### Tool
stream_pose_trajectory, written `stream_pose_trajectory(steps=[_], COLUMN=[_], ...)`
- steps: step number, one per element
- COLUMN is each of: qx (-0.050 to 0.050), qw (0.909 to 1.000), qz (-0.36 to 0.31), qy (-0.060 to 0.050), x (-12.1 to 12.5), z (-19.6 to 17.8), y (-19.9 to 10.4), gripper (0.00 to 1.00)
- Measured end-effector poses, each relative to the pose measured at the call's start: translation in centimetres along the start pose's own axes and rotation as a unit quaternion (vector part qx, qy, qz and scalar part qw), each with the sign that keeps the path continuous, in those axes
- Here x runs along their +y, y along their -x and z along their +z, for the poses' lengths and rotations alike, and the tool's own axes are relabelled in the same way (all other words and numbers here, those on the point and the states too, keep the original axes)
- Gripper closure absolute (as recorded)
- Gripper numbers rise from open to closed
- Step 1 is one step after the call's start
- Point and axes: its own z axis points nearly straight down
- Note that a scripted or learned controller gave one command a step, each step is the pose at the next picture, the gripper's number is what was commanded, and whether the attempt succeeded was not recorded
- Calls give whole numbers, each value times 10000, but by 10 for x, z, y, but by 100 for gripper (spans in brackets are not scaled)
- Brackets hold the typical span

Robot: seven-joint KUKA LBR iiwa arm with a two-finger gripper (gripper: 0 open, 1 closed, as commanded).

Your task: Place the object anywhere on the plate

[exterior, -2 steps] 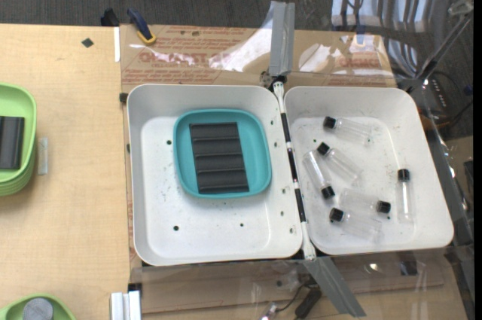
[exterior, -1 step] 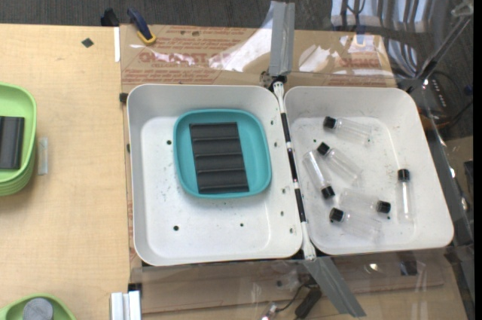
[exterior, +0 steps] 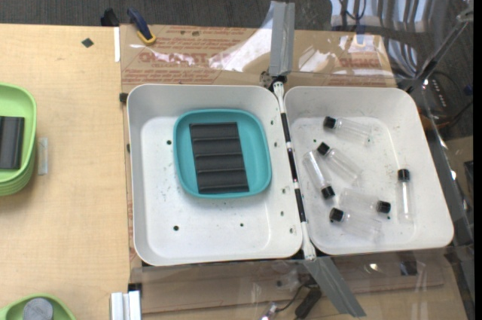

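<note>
Far left on the wooden worktop (exterior: pixel 68 236): a green plate (exterior: pixel 22 104) cut by the frame edge. Left bin (exterior: pixel 151 236): a teal plate (exterior: pixel 260 160) carrying a dark ribbed block (exterior: pixel 218 156). Right bin (exterior: pixel 422 228): six clear tubes with black caps (exterior: pixel 337 158), scattered and lying flat, all well apart from the teal plate. Claw state: cannot tell.

Both bins are white, left bin (exterior: pixel 151 220) and right bin (exterior: pixel 422 228). The plate (exterior: pixel 260 160) is teal with a dark grey ribbed insert (exterior: pixel 218 155). The tubes (exterior: pixel 350 128) are clear with black caps. Tabletop (exterior: pixel 60 236) is light wood, and there's a lime green dish (exterior: pixel 26 115) far left.
</note>
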Motion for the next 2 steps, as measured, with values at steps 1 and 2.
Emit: stream_pose_trajectory(steps=[1, 2], qx=[1, 3], qw=[9992, 9946], qz=[398, 1034], qy=[4, 4], x=[5, 7], z=[0, 0], y=[-5, 0], gripper=[0, 0])
